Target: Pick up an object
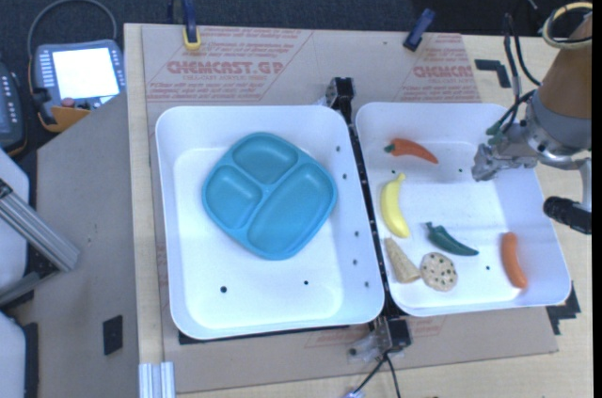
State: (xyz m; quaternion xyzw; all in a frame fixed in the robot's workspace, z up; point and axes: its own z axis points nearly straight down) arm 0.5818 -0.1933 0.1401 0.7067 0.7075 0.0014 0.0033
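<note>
The hand (487, 163) hovered near the right bin's (555, 293) right edge; its grip state could not be determined. No object was lifted. The carrot (412, 150), nearest, lay toward the far edge. Grasping remained.

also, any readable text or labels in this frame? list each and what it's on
"CHEMCAST GP": red print on the brown protective sheet covering the bench, behind the left bin; the last letters are blurry.
"CHEMCAST": the same red print repeated behind the right bin, partly cut off.
Smaller red lines around both prints: too small to read.
Pendant screen, upper left: glowing white, nothing legible.
</note>
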